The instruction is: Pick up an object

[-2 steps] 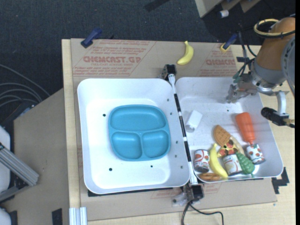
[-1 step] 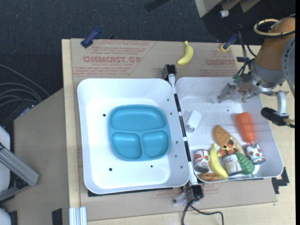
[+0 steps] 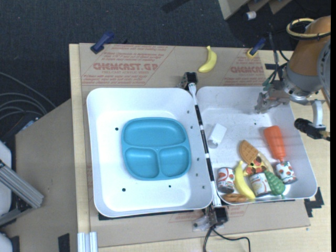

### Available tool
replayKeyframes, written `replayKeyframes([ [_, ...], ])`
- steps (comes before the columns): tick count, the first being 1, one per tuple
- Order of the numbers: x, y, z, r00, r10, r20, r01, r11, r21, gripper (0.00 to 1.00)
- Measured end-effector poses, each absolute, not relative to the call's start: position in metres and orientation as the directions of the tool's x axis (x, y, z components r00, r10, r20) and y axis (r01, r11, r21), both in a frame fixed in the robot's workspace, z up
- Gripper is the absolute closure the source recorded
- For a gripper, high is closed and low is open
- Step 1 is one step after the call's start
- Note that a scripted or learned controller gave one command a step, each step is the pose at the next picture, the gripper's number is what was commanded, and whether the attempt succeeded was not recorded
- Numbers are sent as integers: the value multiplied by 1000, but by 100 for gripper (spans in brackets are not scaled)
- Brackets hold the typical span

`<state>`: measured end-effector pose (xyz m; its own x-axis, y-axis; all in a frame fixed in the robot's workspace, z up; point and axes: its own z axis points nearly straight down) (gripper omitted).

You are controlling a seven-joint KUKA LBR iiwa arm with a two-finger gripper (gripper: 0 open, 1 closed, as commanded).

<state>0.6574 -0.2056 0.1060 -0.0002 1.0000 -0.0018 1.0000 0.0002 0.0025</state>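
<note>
Your gripper (image 3: 264, 102) is hovering over the far right corner of the right bin (image 3: 231, 96); whether it is spread or closed you cannot tell; nothing is showing in it; the carrot (image 3: 274, 142), the nearest object, is lying just toward you from it, its long axis running near-to-far.

Robot lab: bench (image 3: 157, 62), white bins (image 3: 100, 140), cables (image 3: 21, 104).

Bins (image 3: 105, 156): smooth, glossy white plastic. Tray (image 3: 155, 147), well left of gripper (image 3: 264, 103): matt blue plastic. Carrot (image 3: 274, 141), just below gripper: shiny orange plastic.
</note>
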Motion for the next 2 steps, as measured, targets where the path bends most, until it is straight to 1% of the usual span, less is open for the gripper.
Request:
replayKeyframes([
  [1,657,-206,106,0,1000,-2,1000,0,2,0],
  [2,661,-214,86,-3,1000,13,1000,3,-4,0],
])
